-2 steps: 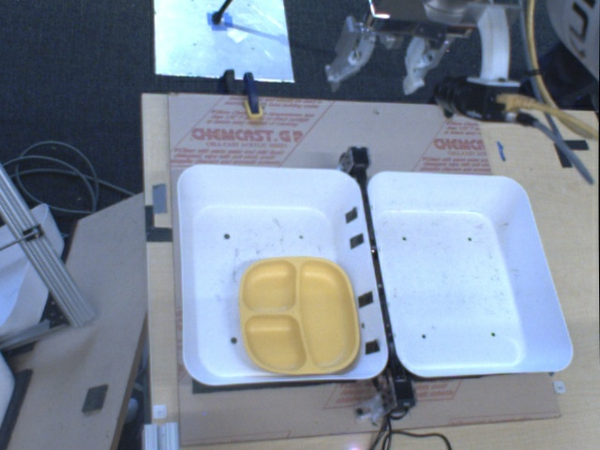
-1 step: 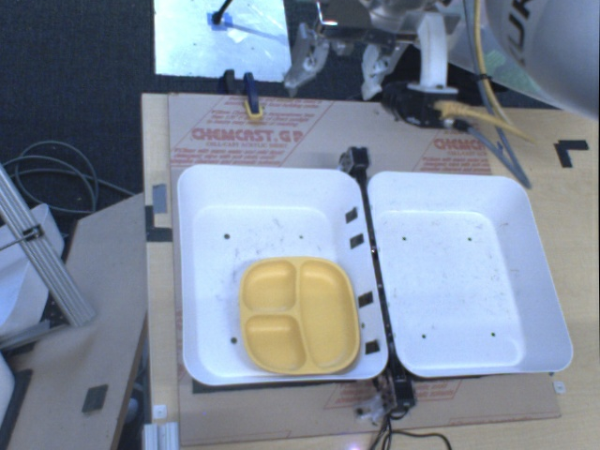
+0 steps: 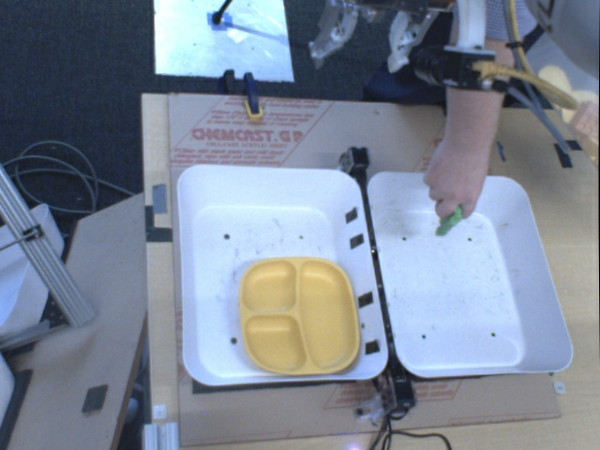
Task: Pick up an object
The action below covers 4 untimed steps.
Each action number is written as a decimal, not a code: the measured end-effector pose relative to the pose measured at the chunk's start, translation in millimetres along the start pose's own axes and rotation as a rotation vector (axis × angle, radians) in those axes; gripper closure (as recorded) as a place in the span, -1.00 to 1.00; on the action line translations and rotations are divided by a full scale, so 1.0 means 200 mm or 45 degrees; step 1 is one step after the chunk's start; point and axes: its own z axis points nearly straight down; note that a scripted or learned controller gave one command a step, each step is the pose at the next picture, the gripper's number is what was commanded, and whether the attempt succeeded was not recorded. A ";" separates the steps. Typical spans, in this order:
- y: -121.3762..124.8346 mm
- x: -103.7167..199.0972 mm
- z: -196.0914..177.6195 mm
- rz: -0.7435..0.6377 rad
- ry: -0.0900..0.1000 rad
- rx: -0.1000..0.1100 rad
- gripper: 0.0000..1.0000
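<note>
Closest to my camera is the yellow divided tray (image 3: 300, 314), sitting flat at about 5 o'clock inside the left bin (image 3: 211, 214), three compartments, nothing in them that I can see. Right bin (image 3: 506, 345) sits just beside it, the two touching along the middle seam with black clips down that edge.

What I'm after is the small green object (image 3: 451, 220), at roughly 12 o'clock in the right bin near the back wall. A human hand (image 3: 459, 178) is reaching down into that bin from 12 o'clock and has its fingertips on the green thing, partly covering it, so I can't tell its shape.

My claw (image 3: 366, 37) hangs up at 12 o'clock, well apart from both bins, past the back edge of the tabletop (image 3: 159, 279). Its two fingers are spread apart with nothing between them.

Both bins rest on a cardboard sheet (image 3: 253, 134) with red lettering.
</note>
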 end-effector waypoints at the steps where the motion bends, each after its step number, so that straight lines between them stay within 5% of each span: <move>1: -0.08 0.28 -0.06 -0.011 0.001 0.004 -1.00; 2: -0.07 0.40 0.05 -0.009 0.000 0.008 -1.00; 3: 0.19 0.39 0.25 0.000 -0.001 0.004 -1.00; 4: 0.18 0.40 -0.08 -0.007 0.003 -0.003 -1.00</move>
